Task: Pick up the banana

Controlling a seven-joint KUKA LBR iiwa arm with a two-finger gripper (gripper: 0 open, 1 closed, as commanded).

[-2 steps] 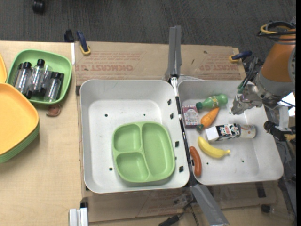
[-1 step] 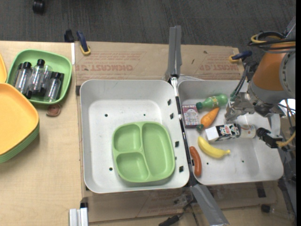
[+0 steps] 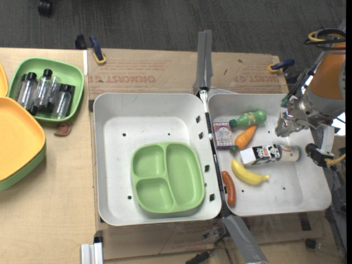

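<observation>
Lying nearest the camera in the right bin (image 3: 308, 202), a red sausage (image 3: 229, 188) rests along the left wall, and just beyond it the banana (image 3: 247, 173) lies flat on the bin floor, curved, well apart from the gripper (image 3: 287, 124) and untouched. Just behind the banana, a small milk bottle (image 3: 269, 153) lies on its side. Next come an orange carrot (image 3: 245, 136), a small maroon box (image 3: 221, 135) beside the left wall, and a green bottle (image 3: 248, 118) lying tipped over. In the left bin (image 3: 110, 147) a green divided tray (image 3: 166, 177) sits toward the near side.

Above the right bin's far right corner, the grey arm (image 3: 330, 87) reaches in from the right, its orange band above the wrist, with the gripper pointing down and leftward over the bin's edge; whether it is parted or closed cannot be told, and nothing is seen held. Off to the left on the bench, a green dish of small bottles (image 3: 47, 95) sits beside stacked orange plates (image 3: 16, 142).
</observation>
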